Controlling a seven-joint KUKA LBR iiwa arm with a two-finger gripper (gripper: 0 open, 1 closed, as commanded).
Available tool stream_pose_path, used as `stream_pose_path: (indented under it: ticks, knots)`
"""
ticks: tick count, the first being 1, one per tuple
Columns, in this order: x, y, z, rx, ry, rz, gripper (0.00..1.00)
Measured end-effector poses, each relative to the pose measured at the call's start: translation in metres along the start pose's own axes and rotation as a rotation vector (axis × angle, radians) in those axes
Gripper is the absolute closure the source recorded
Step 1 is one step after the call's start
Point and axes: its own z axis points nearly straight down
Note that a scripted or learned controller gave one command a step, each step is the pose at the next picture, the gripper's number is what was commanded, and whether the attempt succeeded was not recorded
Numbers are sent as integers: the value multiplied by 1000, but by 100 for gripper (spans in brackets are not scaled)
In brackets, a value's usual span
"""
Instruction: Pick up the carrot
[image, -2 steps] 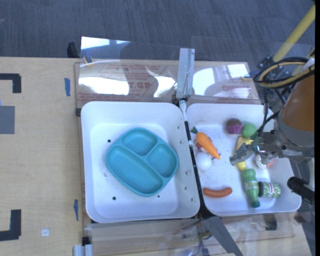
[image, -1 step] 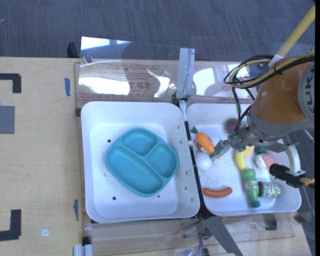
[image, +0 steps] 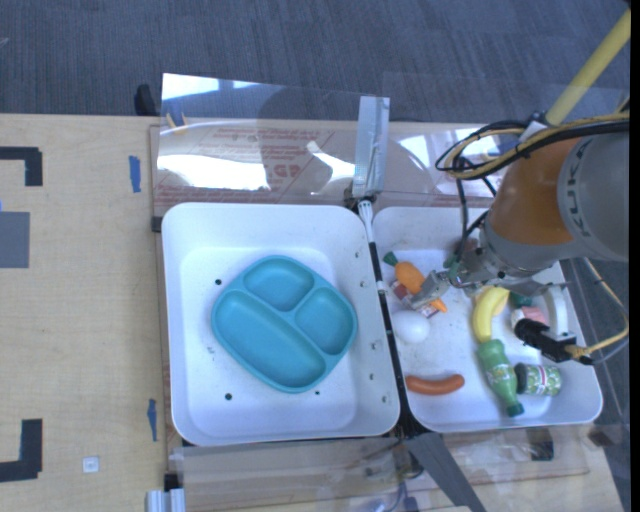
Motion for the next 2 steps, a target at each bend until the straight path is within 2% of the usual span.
stream_pose_path:
  ticks: [1, 2]
  knots:
    - [-18, 43, 7, 6, 6, 229, 0]
    - [-17, 66, 13, 61, 11, 279, 0]
